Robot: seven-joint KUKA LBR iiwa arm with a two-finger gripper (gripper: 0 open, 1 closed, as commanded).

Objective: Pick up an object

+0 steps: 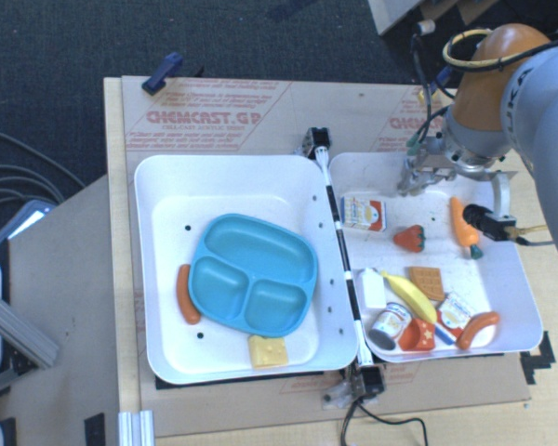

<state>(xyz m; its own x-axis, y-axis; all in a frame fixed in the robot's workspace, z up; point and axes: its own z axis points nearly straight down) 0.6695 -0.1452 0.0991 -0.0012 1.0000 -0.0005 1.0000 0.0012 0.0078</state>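
The arm (502, 91) comes in from three o'clock and hangs over the back of the right bin (525, 291), with the gripper (418, 177) low near the bin's twelve o'clock wall; whether it is open or closed cannot be told, and nothing shows in its grasp. This looks like the approach step, before any grasp is made. No single target is named, so any object will do. The nearest candidates lie toward the gripper's six o'clock: a small carton (363, 213) just beside the divider, and a strawberry (410, 239) a little further down. A carrot (464, 228) sits at four o'clock from the gripper, partly under a black part of the arm's wrist. The front of the bin is crowded: a banana (409, 295), a cracker (428, 282), a can (387, 326), a sausage (477, 330) and some red pieces touch or overlap, and would be awkward to take singly. The next move, I judge, calls for shifting toward six o'clock, centring on one free-standing item, then descending. The left bin (158, 249) holds a blue tray (253, 275), a hot dog (187, 295) at its nine o'clock and a cheese block (269, 350) at its six o'clock. The arm's bulk is cut off at the edge, and the red pieces by the can are too tangled to identify.
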